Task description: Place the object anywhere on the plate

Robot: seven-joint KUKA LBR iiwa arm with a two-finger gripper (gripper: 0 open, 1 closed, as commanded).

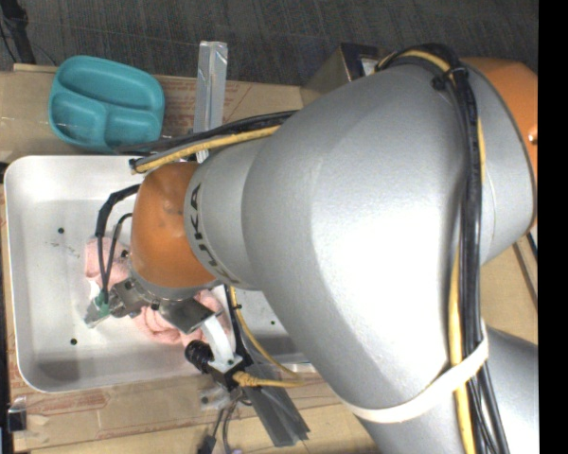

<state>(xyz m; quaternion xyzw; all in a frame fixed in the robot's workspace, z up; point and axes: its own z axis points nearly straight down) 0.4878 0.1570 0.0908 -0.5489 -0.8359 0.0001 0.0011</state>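
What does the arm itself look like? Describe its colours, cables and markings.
The arm is bulky, rounded and matt grey, with an orange band above the wrist. Dark lettering runs down the grey shell beside the band. Black and yellow cables run along its outside, and a pale strap loops around it.

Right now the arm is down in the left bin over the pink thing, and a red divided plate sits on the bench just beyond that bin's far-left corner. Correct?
Nearly. The camera view shows the divided plate is teal, not red. The rest holds: the arm is down in the left bin over the pink thing, and the plate sits on the bench just beyond that bin's far-left corner.
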